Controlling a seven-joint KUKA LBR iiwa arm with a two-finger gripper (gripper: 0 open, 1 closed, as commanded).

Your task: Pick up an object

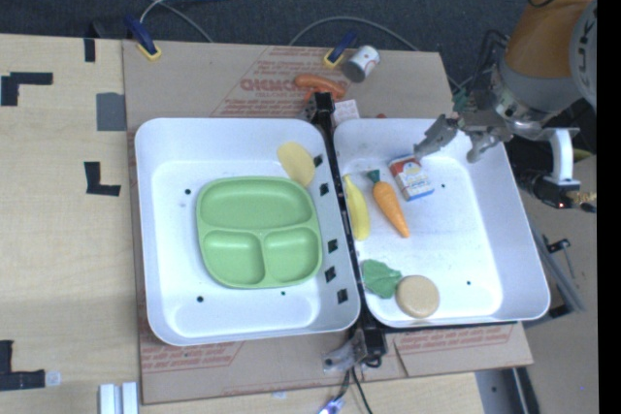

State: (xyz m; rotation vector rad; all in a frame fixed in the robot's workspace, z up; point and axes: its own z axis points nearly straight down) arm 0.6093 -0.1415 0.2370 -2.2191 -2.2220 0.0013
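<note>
Nearest me, left bin (155, 208) holds green tray (259, 231) and lemon (296, 162). Right bin (505, 238) has banana (357, 208), carrot (390, 207), carton (411, 178), lettuce (380, 278), cookie (418, 296), loose for picking. My gripper (456, 143) hangs spread wide, empty, just right of the carton.

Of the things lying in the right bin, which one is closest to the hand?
The small red and white carton is closest to the hand. It lies at the bin's far end, beside the carrot; the banana, green piece and round cookie lie farther away.
</note>
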